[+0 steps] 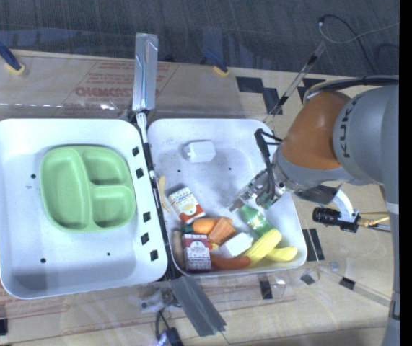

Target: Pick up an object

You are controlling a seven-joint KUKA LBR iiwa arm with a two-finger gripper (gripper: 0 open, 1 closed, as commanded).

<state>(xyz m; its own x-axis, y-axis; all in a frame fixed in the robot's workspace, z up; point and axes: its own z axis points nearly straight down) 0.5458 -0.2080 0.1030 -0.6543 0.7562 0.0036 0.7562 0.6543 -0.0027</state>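
The green bottle (253, 219) was the obvious pick here, a small green thing with a lighter label, lying in the right bin (191, 132) near its right wall, at the top edge of the pile of toy food. It sat directly under and just below-left of the jaws (260, 192), so close I honestly couldn't say if they were touching it or just hovering over it. Its long axis looked to run roughly down toward the near wall with a slight slant, though half of it was tucked behind the gripper hardware, so take that loosely. Whether the jaws were apart or together I couldn't tell, they were a dark blurry tangle from that angle. Right next to the bottle were the yellow bananas (272, 245) and a white block (237, 245), with an orange carrot (220, 228) and two little cartons (185, 204) further left, so it was crowded on that side. A white box (199, 151) lay by itself higher up. The left bin (11, 193) held a green divided tray (89, 187), well apart from everything.
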